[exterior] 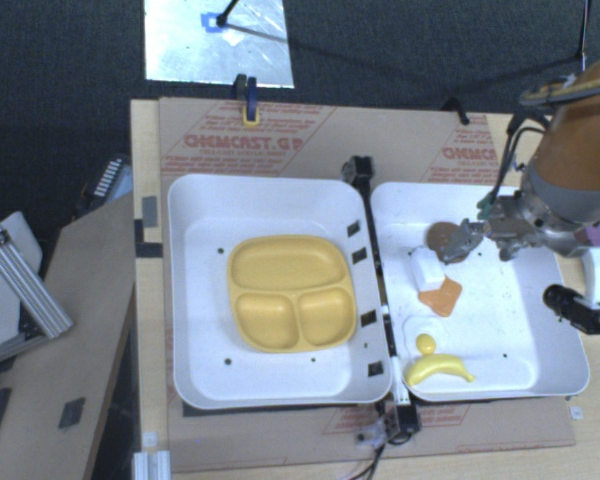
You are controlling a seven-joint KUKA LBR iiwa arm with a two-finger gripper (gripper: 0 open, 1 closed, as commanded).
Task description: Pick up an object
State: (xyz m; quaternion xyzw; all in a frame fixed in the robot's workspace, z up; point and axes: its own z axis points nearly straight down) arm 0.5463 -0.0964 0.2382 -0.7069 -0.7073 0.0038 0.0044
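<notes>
While the arm [570, 158] is reaching in from the right, its claw [460, 245] is hanging low over the upper left part of the right bin [550, 368]. Whether the claw is open or closed cannot be told at this size, and nothing is plainly showing between its tips. A brown round object [440, 235] is lying just beside the claw, at its left, and the two may be touching; that cannot be settled. A white block [426, 267] is sitting just below the brown object, and an orange piece [441, 296] is lying against the block's lower right side. Well apart from these, near the front edge of the same bin, a yellow banana-shaped toy [439, 369] is lying on its side, with a small yellow round bit [425, 344] just above it. The left bin [200, 218] is holding a yellow divided tray [290, 293] with three compartments, lying flat in the middle. Both bins are sitting side by side on a surface [280, 133] covered with printed brown board.
</notes>
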